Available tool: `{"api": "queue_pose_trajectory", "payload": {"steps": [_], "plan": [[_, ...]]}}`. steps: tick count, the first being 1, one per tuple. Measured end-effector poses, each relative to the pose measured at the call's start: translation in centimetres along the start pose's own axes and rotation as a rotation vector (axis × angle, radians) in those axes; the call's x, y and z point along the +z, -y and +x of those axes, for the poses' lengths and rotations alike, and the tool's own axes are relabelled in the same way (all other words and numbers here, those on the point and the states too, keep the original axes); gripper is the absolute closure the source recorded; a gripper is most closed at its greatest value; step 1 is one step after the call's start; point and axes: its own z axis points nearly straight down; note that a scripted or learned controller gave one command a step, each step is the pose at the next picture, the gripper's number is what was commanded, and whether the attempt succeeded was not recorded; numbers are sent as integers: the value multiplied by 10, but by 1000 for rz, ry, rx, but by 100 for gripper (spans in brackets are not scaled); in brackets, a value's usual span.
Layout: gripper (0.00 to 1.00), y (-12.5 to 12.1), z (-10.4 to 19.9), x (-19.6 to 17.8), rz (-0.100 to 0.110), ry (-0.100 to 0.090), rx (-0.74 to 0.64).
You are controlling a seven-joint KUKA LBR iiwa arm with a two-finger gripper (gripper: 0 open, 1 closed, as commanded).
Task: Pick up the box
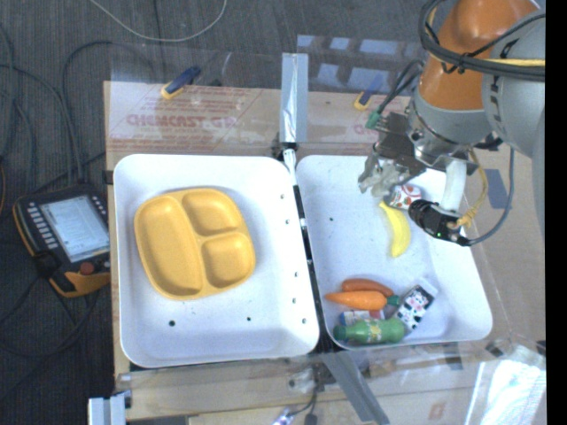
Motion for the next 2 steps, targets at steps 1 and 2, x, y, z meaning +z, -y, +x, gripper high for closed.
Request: {"api": "queue_pose_trajectory", "payload": {"steps": [1, 2], "plan": [[100, -5, -30, -127, 0, 0, 74], [100, 55, 7, -61, 2, -1, 26]]}}
